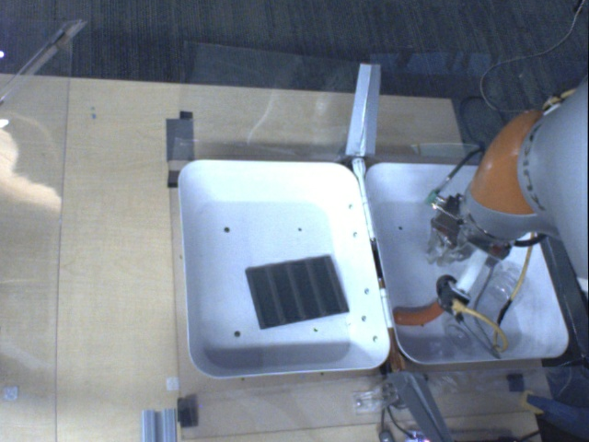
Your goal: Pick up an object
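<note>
Claw point(448, 243) low in right bin point(405, 201) (grip state impossible to tell), near orange piece point(416, 315); ridged dark slab point(296, 290) in left bin point(212, 210).

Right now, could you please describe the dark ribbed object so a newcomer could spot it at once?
Start at the left white bin. On its floor, toward the near edge, lies the dark ribbed rectangular panel, slightly skewed. It is flat and grooved, unlike the small orange piece in the right bin.

Left bin point(212, 247) lies open around the dark ribbed mat point(296, 291); the arm point(538, 168) crowds the right bin point(405, 224), cables point(479, 325) trailing.
</note>
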`<state>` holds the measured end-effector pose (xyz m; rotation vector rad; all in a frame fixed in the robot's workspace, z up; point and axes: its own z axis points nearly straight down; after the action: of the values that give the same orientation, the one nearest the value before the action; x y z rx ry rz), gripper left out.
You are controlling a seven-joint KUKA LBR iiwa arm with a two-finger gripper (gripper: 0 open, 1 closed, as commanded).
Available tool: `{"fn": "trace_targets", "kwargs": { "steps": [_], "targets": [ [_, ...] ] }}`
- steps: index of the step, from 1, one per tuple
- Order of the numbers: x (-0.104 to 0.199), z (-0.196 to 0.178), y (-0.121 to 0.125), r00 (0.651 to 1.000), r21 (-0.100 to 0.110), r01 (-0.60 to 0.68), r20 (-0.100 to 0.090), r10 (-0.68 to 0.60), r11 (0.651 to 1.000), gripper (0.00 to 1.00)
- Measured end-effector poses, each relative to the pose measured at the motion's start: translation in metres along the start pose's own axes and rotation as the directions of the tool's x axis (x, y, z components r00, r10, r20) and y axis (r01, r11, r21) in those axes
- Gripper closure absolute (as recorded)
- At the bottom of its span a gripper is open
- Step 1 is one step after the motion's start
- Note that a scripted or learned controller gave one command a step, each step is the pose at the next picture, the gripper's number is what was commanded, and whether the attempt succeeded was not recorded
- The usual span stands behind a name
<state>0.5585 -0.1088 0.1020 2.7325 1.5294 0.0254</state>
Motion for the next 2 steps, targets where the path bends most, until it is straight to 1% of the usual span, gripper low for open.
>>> {"fn": "trace_targets", "kwargs": {
  "steps": [1, 2],
  "targets": [
    [-0.0635, -0.1595, -0.0049, 0.88, 0.011, 0.475, 0.002, -0.475, 0.88, 1.0],
    [-0.0635, -0.1592, -0.005, 0.88, 0.011, 0.475, 0.002, -0.475, 0.88, 0.0]
  ]
}}
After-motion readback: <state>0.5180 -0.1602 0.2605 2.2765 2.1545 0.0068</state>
